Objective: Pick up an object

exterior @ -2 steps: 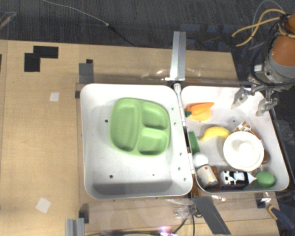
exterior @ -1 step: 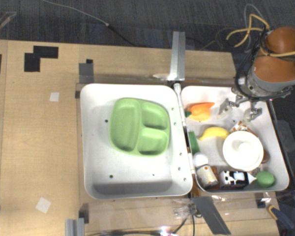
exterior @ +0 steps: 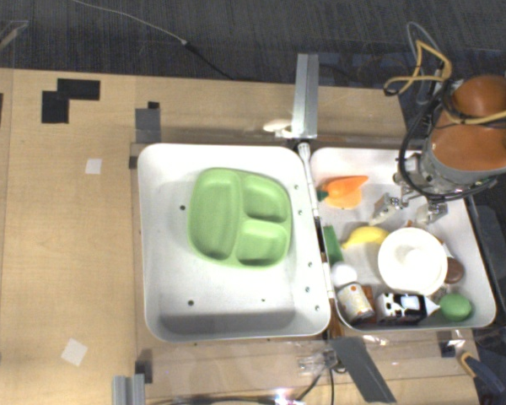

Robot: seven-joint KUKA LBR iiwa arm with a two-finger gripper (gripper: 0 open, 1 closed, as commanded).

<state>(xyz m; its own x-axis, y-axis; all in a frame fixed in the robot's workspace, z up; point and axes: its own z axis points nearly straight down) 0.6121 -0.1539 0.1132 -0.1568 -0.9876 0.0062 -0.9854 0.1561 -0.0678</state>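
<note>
Camera view, from above and at a slant: two shallow white bins lie side by side on a pale wooden bench (exterior: 59, 251). The grey arm with its orange band (exterior: 481, 129) enters from the right and hangs over the upper right corner of the right white bin (exterior: 487, 298). Below the wrist, the two-finger gripper (exterior: 411, 205) points down into that bin; its small metal parts appear above the bin floor, between the orange carrot-shaped toy (exterior: 347, 190) and the bin's right wall. Whether the gripper is spread or closed cannot be told from this angle, and no object is seen between its parts.

The candidate objects crowd the right bin. The carrot-shaped toy, with a green tip at its left end, lies near the top left. Below it sits a yellow lemon-shaped piece (exterior: 364, 236), touching the round white plastic lid or bowl (exterior: 412, 258) that occupies the bin's middle. Along the lower edge stand a small brown bottle with a white cap (exterior: 352, 299), a black-and-white patterned block (exterior: 402, 307) and a green ball (exterior: 456, 308). A narrow green item (exterior: 330, 245) lies against the left wall.

The left white bin (exterior: 164, 294) holds a light green divided plastic tray (exterior: 239, 216) with three compartments, resting in the upper middle of the bin. A grey metal post (exterior: 305, 98) stands behind the seam between the bins.
</note>
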